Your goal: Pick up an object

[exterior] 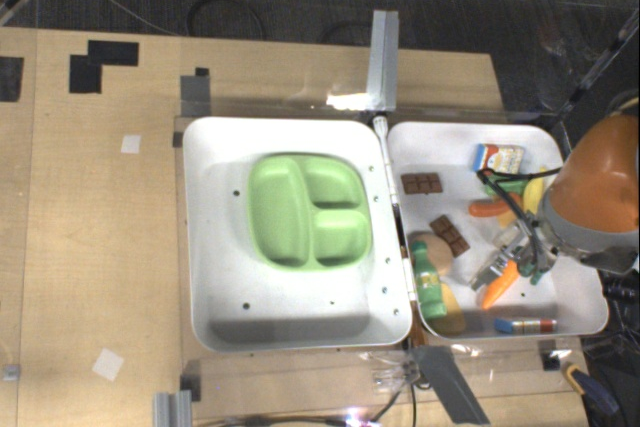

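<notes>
Sitting side by side, two white bins. Left bin: one green divided plate. Right bin: two chocolate bars, one small carton, one banana, one red sausage, one green bottle, one marker, one carrot. Gripper low over the carrot, just touching; finger state unreadable.
</notes>
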